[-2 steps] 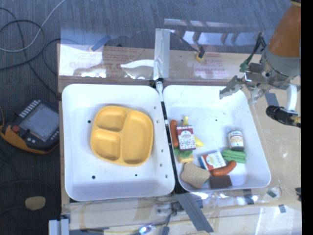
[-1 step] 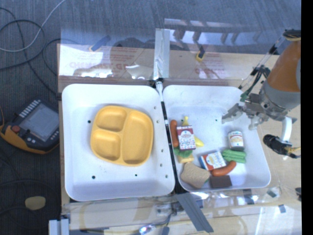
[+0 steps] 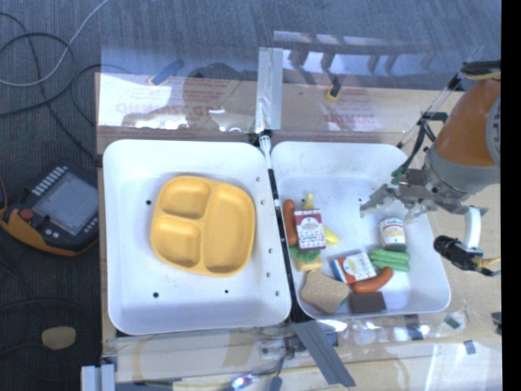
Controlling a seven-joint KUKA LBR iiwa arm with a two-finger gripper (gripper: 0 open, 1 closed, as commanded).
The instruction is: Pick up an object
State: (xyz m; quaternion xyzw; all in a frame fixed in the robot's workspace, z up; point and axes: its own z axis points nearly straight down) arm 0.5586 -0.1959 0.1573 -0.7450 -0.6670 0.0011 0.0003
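My gripper (image 3: pixel 396 208) hangs over the right bin (image 3: pixel 358 165), in its right half, on the grey arm with the orange band (image 3: pixel 470 125) that comes in from the right. Its fingers stand apart, open, with nothing between them. Just below it in the view stands a small jar (image 3: pixel 392 233) with a pale label. Beside the jar lie green beans (image 3: pixel 389 259), a red sausage (image 3: pixel 375 281) and a small red-and-white carton (image 3: pixel 353 265).
The right bin's left half holds a red carton (image 3: pixel 309 229), a second sausage (image 3: pixel 289 221), a yellow banana (image 3: pixel 330 236), a bread slice (image 3: pixel 324 292) and a brown block (image 3: pixel 368 301). A yellow divided plate (image 3: pixel 203 224) lies in the left bin (image 3: pixel 130 300). A pendant (image 3: pixel 59 210) sits on the floor at left.
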